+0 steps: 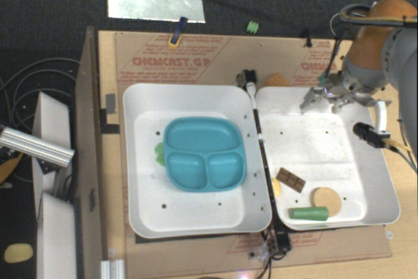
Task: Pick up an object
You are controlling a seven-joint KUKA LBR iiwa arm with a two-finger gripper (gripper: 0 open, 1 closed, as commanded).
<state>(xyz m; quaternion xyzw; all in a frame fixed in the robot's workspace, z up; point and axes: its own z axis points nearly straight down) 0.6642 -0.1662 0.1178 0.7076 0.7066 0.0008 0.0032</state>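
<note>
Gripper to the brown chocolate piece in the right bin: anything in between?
Nothing: in the camera view, bare white bin floor runs from the gripper down to the brown chocolate piece.

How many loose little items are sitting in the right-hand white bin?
3, near its front edge: a brown chocolate-like bar, a round tan cookie and a green cylinder lying against the cookie. Others may hide under the arm.

The grey arm [392, 49] reaches in from the right, its orange band [382, 26] highest, above the far right corner of the right bin [326, 140]. The gripper [323, 98] hangs over that bin's far edge, with its two metal fingers [309, 100] spread apart and nothing between them.
</note>
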